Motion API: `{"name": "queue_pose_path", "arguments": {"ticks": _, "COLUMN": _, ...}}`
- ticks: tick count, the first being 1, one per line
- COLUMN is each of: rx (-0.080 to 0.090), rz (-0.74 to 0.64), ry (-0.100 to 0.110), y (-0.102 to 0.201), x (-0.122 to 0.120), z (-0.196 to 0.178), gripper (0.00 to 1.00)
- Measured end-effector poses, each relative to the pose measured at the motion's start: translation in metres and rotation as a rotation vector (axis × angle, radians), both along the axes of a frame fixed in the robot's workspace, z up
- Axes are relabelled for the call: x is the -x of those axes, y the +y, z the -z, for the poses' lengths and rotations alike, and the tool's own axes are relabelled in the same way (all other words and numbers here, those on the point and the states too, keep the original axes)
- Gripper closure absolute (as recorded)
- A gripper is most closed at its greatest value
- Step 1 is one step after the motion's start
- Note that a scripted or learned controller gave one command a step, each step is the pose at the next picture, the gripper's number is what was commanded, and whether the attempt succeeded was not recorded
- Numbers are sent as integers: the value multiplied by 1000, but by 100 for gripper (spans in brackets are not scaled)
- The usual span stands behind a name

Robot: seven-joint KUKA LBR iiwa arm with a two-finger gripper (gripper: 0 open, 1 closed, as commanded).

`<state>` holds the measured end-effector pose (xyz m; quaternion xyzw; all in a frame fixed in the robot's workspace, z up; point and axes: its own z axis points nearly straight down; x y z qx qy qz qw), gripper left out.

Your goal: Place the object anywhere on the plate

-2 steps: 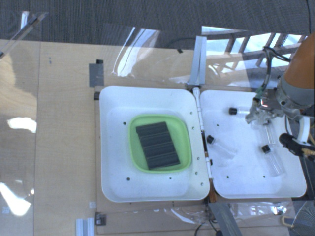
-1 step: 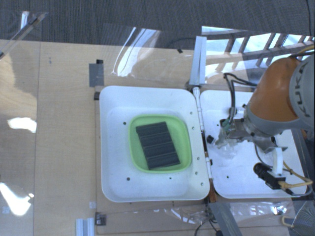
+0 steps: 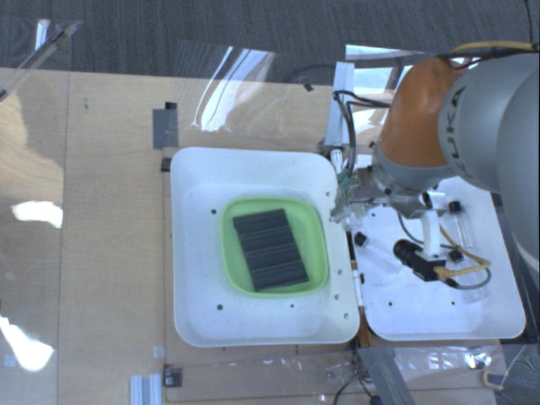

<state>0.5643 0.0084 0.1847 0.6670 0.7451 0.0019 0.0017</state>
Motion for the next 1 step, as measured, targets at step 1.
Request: {"name": "queue_pose_path", "arguments": {"ticks": 1, "rx": 0, "rz": 1, "ry": 0, "y": 0, "x": 0, "z": 0, "gripper": 0}}
